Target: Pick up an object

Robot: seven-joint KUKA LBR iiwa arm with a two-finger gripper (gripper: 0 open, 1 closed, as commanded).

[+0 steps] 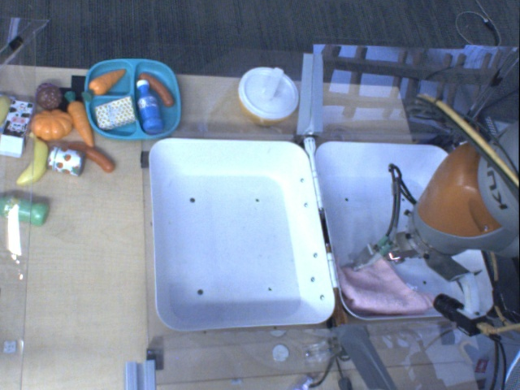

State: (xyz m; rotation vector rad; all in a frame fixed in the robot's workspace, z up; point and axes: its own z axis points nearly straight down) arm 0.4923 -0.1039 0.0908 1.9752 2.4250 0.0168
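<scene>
A pink cloth (380, 292) lies crumpled in the front left corner of the right bin (366, 177). My gripper (375, 253) hangs low over the cloth's upper edge, reaching in from the right under the orange band (459, 192) of the arm. Its tips sit right at the cloth, and whether they touch it is unclear from this view.
The left bin (236, 230) sits beside the right one. Left of the bins are a blue divided plate (132, 98) with toy food, a pumpkin (51, 125), a banana (34, 165), a can (65, 161) and a green object (24, 210). A white lidded cup (268, 93) stands behind.
</scene>
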